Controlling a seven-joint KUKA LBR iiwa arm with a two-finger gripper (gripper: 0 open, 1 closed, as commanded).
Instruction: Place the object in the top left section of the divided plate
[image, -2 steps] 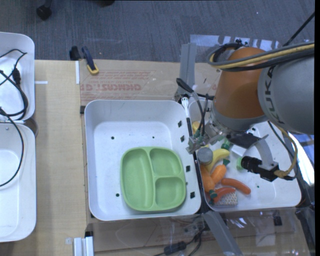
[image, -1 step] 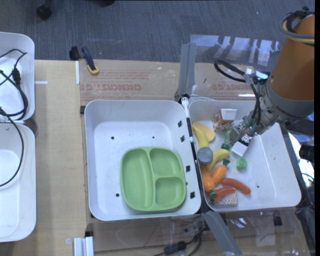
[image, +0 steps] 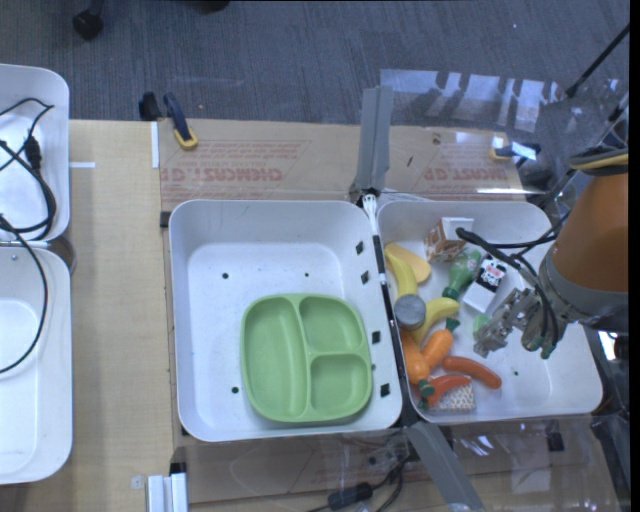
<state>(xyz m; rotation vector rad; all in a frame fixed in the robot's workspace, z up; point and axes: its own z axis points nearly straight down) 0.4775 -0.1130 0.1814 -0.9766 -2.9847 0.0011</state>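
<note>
A light green divided plate (image: 305, 357) lies in the left white bin (image: 200, 300), towards its front right. It has one long section on the left and two smaller ones on the right, all bare. My gripper (image: 503, 326) hangs low over the right bin (image: 570, 395), right of the toy food pile, with a small green piece right at its tip. Near it lie a green bottle (image: 460, 275), a white and black box (image: 490, 272) and an orange-red sausage (image: 472, 370).
The right bin also holds two yellow bananas (image: 405, 268), a grey can (image: 408, 310), an orange carrot (image: 432, 348), a snack packet (image: 445, 240) and a white netted item (image: 458, 398). A black cable (image: 500, 245) loops above the gripper. A ridge (image: 378, 300) divides the bins.
</note>
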